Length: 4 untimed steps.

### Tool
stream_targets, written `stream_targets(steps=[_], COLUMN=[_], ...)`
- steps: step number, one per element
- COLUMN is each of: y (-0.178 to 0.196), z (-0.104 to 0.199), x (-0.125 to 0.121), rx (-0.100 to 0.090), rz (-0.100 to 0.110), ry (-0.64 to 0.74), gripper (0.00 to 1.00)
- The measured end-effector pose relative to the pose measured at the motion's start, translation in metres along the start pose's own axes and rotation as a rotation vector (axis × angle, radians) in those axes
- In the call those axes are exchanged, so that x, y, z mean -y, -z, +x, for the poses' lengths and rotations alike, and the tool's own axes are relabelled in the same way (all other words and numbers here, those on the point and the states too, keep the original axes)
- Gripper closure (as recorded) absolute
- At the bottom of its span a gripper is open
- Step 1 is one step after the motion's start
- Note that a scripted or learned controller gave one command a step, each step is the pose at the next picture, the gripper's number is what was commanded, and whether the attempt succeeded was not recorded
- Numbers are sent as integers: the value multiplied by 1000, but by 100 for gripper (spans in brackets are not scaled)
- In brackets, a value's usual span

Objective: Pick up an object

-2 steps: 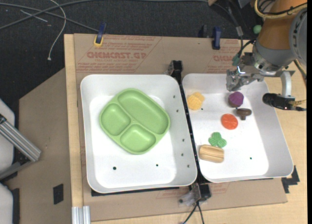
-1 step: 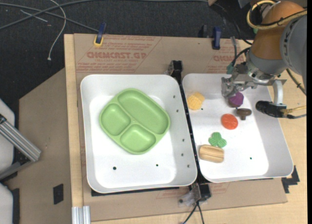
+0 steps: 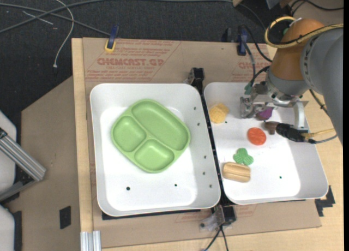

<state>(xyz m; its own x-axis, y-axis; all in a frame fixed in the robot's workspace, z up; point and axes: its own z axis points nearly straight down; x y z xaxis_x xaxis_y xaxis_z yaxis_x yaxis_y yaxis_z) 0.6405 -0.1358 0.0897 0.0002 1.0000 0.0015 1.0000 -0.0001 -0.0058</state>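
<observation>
A grey arm (image 3: pixel 322 53) reaches into the right bin (image 3: pixel 294 184), its claw (image 3: pixel 255 109) low over the bin's far side; whether the claw is apart or together cannot be told. A purple object (image 3: pixel 265 114) lies just beside the claw. Nearer the camera from the claw sit a red ball (image 3: pixel 257 136), a green piece (image 3: pixel 243 157) and a tan bun (image 3: pixel 236 172); a yellow item (image 3: pixel 218 113) lies toward the left bin (image 3: pixel 109 190), which holds a green tray (image 3: pixel 151 135).
</observation>
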Motion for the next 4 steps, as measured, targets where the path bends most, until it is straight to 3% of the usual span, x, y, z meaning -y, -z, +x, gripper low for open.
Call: stream_targets(steps=[1, 4], y=[15, 160], z=[0, -7], x=[-2, 1], rx=[1, 3], rz=[-7, -12], ry=[0, 1], gripper=[100, 100])
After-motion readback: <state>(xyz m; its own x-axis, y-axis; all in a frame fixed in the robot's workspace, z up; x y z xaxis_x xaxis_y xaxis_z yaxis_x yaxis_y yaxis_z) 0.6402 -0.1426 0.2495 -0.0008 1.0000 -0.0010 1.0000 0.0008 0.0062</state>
